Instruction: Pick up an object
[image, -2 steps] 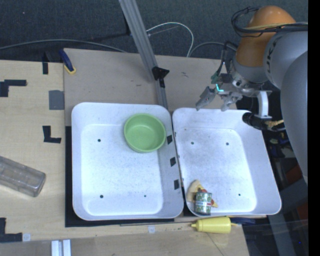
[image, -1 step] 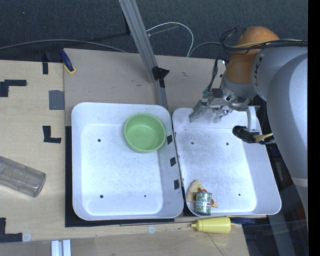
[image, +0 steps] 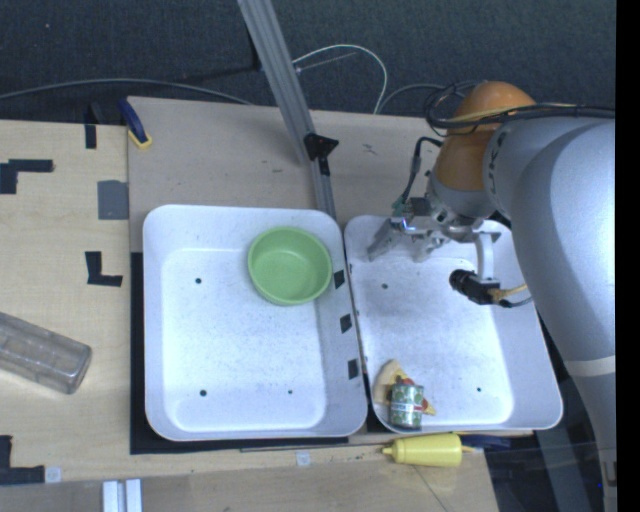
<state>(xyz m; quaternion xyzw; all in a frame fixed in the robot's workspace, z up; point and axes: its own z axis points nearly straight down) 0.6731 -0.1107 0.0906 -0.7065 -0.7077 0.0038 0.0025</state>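
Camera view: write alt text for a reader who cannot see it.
A grey arm's gripper hovers at the far edge of the right bin, holding nothing. A small can sits at that bin's near left corner; a green bowl sits in the left bin.

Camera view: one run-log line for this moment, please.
gripper: far edge, right bin, holds nothing | green bowl: left bin | small can: right bin, near corner

counts on the bench
two shallow white plastic bins (image: 180, 330); one round green bowl (image: 290, 265); one small green tin can (image: 406, 405); one yellow squeeze bottle (image: 432, 451); one clear plastic tube (image: 38, 352)
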